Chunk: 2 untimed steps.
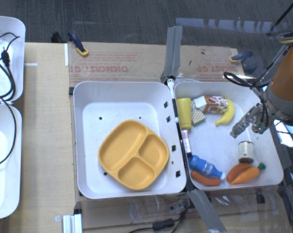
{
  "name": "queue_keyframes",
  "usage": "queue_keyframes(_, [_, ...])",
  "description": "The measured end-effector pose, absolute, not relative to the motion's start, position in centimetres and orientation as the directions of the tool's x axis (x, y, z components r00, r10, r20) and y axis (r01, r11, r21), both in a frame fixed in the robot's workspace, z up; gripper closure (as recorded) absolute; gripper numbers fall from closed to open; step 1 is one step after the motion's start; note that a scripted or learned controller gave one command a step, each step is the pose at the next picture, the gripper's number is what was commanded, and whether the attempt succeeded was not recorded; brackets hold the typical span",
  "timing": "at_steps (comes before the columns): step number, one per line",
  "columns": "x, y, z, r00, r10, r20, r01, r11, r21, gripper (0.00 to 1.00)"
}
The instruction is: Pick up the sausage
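Sausage (205, 179) (front edge), right bin (272, 144)

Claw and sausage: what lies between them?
In the camera view, a small cream-and-brown cylinder stands on the bin floor between the claw and the reddish-orange sausage.

sausage (205, 179) hemmed by the bin's near wall (234, 187), blue bottle (203, 166) touching behind, carrot (244, 174) beside; open above

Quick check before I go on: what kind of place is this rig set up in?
Probably a robotics lab or test cell. Two shallow white bins sit on a cardboard-topped bench held with clamps, the right bin holds toy food such as a sausage and a banana, and loose cables trail at the left.
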<state>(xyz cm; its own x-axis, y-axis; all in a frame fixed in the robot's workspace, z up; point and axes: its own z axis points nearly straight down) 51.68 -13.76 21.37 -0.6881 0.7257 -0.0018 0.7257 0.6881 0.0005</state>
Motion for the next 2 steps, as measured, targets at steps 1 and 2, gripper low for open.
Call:
queue_keyframes(1, [51.7,-13.8,21.3,-0.688,0.726,-0.001,0.726,0.688,0.000,0.00])
queue_keyframes(2, [47.7,-16.7,10.1,-0.583,0.813,0.001,0.813,0.583,-0.001,0.00])
